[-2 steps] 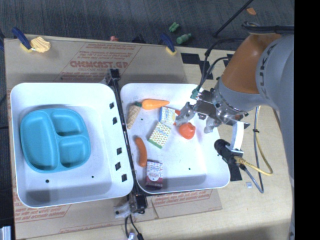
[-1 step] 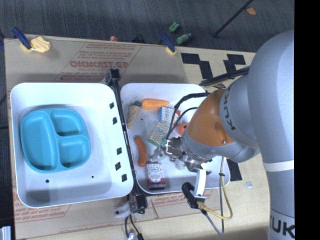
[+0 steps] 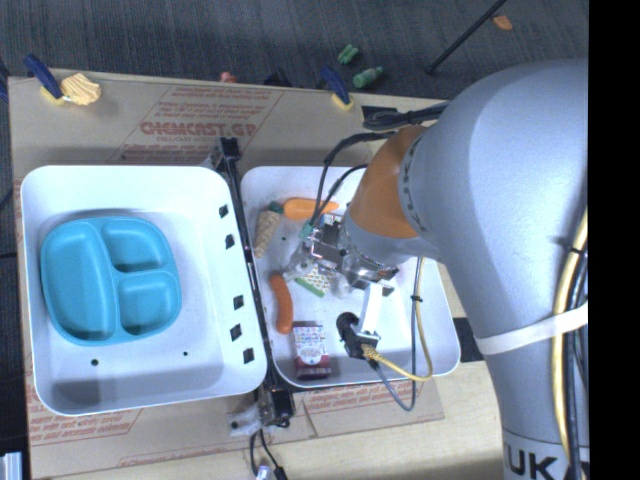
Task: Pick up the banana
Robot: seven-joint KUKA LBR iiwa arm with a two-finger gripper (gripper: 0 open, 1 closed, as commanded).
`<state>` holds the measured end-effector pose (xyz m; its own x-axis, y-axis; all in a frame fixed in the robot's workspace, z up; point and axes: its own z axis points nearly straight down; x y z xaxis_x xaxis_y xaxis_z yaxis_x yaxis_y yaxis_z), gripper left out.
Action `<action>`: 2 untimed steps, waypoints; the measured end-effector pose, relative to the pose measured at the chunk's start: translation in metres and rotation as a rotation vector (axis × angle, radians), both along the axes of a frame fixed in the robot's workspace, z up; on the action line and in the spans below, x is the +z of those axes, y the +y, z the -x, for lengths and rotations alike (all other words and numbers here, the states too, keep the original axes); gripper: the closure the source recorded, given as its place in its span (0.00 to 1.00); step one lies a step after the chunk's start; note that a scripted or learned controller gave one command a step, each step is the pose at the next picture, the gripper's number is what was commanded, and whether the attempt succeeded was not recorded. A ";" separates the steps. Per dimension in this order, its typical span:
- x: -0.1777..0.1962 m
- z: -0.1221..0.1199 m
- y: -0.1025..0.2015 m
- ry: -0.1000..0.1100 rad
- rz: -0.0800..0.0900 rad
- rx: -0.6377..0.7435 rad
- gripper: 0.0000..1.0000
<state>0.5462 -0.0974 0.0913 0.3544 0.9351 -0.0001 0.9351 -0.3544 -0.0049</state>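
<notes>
over the right bin (image 3: 430, 353), tool (image 3: 318, 253) grip state unclear, arm (image 3: 500, 198) hiding bin's far side

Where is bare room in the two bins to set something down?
Left bin: white floor around the blue divided plate, widest along its right wall and front. Right bin is crowded: the tool, hot dog, carrot and small packet.
</notes>
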 end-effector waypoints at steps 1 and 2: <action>0.039 -0.049 -0.042 -0.003 0.000 0.259 0.00; -0.001 0.013 -0.001 0.002 -0.002 0.243 0.00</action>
<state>0.5329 -0.0986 0.0905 0.1191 0.9929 0.0017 0.9929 -0.1190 -0.0073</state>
